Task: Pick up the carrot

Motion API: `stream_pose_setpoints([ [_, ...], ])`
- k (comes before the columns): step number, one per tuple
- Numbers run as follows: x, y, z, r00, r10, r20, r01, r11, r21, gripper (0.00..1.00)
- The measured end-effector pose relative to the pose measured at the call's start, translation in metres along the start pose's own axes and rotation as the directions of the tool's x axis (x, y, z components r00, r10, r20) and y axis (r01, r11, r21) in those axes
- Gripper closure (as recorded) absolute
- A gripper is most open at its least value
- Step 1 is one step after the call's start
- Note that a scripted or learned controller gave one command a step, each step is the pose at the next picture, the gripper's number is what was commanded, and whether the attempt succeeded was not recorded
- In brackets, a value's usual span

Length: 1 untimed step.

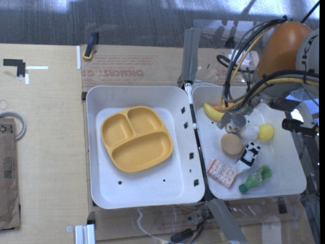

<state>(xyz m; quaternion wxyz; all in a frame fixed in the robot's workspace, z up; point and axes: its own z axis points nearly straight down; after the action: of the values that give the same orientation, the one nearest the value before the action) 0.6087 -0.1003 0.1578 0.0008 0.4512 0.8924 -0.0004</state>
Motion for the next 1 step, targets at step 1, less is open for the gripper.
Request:
stream_pose_setpoints([
  [1,-0.0133,0.0136,0.0653,0.985,-0.174,0.001,0.174,0.985,-0.001,0.00],
])
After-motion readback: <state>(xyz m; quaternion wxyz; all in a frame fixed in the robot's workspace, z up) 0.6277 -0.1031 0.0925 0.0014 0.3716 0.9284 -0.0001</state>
